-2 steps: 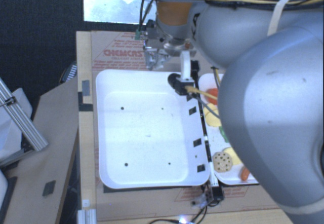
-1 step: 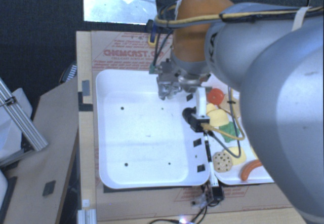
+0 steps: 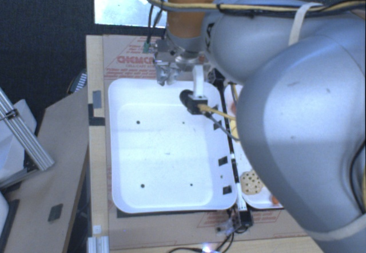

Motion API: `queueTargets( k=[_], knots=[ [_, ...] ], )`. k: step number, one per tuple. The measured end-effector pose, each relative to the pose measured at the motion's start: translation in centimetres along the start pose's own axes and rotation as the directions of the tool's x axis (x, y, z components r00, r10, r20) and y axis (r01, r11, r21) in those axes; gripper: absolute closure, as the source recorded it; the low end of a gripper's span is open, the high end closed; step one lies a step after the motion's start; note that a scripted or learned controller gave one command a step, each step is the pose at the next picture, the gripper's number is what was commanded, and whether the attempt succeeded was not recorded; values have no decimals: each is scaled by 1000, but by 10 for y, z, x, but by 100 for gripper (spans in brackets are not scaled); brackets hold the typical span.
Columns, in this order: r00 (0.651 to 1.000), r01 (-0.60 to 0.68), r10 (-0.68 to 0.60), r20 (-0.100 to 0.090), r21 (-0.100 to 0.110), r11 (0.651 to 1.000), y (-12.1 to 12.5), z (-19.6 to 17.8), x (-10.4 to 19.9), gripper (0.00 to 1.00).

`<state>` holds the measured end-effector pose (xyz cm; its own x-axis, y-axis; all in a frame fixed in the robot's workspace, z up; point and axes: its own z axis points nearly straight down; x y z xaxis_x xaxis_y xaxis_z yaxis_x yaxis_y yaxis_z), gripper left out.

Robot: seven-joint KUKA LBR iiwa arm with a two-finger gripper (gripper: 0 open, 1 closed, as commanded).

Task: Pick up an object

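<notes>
My gripper [image 3: 162,78] hangs over the far rim of the left white bin [image 3: 123,149], near its back edge. Nothing shows between or under its tips. A round tan, speckled object [image 3: 250,182] lies in the right bin [image 3: 264,203], close to that bin's near left corner, well away from the gripper. The grey arm with its orange band covers most of the right bin, so whatever else lies there is hidden.
Both bins rest on a brown cardboard sheet [image 3: 128,58] on the bench. Black clips [image 3: 224,161] sit along the divide between the bins. An aluminium rail [image 3: 23,137] stands off the bench at the left.
</notes>
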<state>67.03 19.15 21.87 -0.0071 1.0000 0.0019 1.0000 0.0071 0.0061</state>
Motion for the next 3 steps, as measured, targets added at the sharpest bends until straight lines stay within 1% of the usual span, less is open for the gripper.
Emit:
queueTargets(
  k=[1,2,3],
  knots=[
    [1000,-9,9,4,16,1000,-78,42,-40,100],
    [1000,-14,14,6,2,1000,-64,17,-127,100],
    [1000,-6,6,1,12,1000,-133,35,-110,100]
  ],
)
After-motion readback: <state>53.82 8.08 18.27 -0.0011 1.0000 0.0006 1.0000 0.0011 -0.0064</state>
